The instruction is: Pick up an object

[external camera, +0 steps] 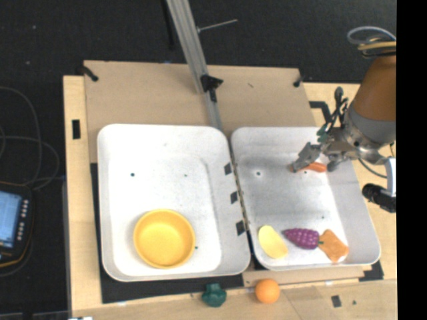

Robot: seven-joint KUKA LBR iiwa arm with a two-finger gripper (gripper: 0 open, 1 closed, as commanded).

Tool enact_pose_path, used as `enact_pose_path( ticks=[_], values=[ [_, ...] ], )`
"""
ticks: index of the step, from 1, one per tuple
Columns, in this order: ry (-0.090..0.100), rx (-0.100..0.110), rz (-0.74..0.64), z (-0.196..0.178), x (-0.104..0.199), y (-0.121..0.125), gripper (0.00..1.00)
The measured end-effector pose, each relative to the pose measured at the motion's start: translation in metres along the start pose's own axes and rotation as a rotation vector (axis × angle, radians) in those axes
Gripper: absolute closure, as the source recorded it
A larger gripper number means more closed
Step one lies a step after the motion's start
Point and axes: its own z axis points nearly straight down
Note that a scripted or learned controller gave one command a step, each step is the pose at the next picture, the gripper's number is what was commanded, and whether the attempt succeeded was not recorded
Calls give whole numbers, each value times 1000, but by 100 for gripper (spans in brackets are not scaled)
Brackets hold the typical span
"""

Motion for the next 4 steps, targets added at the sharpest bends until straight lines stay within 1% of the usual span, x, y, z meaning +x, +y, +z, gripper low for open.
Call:
enact_pose_path(
  ticks=[1, 2, 3, 4],
  values=[
    [0, 0, 1, 0, 0, 0, 0],
    [-1, 7, 4, 60, -6, -7, 0],
    [-1, 6, 4, 113, -7, -8, 0],
    [-1, -2, 8, 99, -7, -6, 100]
  ],
)
